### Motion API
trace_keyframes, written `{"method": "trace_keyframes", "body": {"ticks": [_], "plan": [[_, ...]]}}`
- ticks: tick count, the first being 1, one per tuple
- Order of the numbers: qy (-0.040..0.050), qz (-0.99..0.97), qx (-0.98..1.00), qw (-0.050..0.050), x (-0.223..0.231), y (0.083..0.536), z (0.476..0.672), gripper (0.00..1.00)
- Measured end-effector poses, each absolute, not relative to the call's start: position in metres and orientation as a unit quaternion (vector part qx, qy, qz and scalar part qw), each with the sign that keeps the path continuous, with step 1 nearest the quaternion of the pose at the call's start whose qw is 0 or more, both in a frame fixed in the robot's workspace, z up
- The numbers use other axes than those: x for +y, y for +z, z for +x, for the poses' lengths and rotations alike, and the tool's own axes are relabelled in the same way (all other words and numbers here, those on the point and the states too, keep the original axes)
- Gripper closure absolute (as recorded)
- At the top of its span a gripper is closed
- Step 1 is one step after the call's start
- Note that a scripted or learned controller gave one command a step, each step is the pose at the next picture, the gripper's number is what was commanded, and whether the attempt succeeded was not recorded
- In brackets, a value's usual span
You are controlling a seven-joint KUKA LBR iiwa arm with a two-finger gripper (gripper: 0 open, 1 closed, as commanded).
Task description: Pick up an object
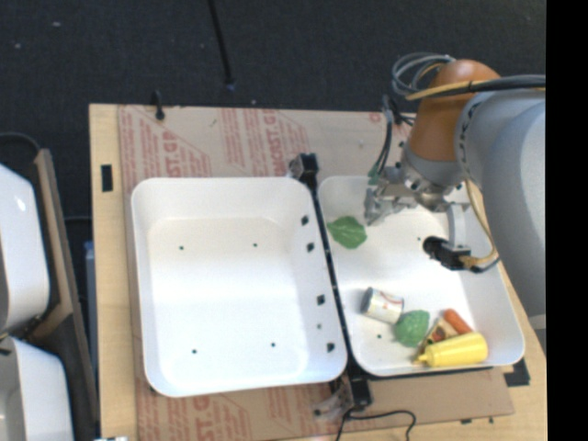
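My gripper (374, 211) hangs over the back left part of the right bin (404, 246), just right of a flat green piece (348, 232) that lies on the bin floor near the divider. Nothing shows between the fingers. Toward the front of the same bin lie a small white cylinder with a red band (381, 304), a green lump (412, 326), an orange piece (455, 321) and a yellow bottle (454, 351) on its side.
The left bin (230, 283) sits beside the right one, with a black divider strip (323, 265) along the seam. Both bins rest on a cardboard sheet (211, 145). The grey arm (505, 182) covers the right bin's far right side.
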State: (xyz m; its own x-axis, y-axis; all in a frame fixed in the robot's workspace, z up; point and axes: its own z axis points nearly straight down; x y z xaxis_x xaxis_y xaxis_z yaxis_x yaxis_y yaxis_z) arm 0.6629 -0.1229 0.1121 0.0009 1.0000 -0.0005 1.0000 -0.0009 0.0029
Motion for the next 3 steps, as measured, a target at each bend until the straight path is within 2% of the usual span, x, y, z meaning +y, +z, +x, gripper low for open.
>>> {"method": "trace_keyframes", "body": {"ticks": [3], "plan": [[0.0014,0.707,0.707,0.002,-0.123,0.261,0.67,1.0]]}}
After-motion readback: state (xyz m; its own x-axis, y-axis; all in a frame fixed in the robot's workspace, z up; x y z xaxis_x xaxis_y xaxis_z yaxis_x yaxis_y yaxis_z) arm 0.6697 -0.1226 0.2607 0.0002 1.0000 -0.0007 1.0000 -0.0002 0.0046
